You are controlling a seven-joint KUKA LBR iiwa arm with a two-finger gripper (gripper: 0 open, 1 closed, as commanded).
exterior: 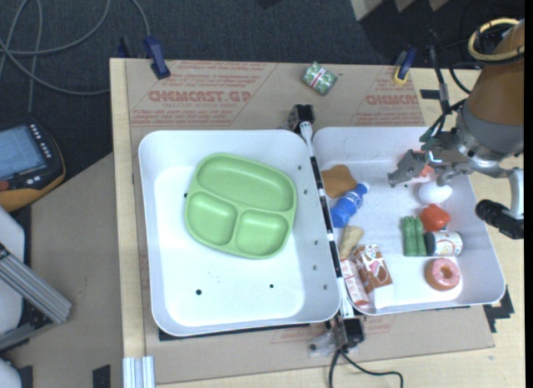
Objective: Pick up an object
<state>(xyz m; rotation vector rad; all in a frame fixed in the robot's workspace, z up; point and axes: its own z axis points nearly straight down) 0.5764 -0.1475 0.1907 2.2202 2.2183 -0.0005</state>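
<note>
One gripper [408, 170] is seen over the upper part of the right bin [491, 282], carried by the grey arm [491, 111] that reaches in from the right edge. Its grey fingers point toward the left, and whether they are apart or together cannot be told, since they are small and blurred. Nothing is seen between them.

Just right of the gripper and a little below, a white rounded object [435, 191] is found, partly covered by the wrist. Directly under that, a red object [435, 216] is seen, with a green block [411, 236] touching it on its lower left. A small can with a white label [446, 244] lies just beside the green block, and a pink doughnut-shaped ring [442, 274] is placed below the can.

To the left of the gripper, a brown piece [337, 181] and a blue bottle [347, 204] are set near the bin's left wall. Lower still, a tan item [351, 237] and a red and white packet [366, 274] are laid.

Farther left, well apart from the gripper, a green divided plate [241, 205] is held by the left bin [166, 295]. Above both bins, a small green wrapped item [319, 77] is seen on the bench board [250, 87].
</note>
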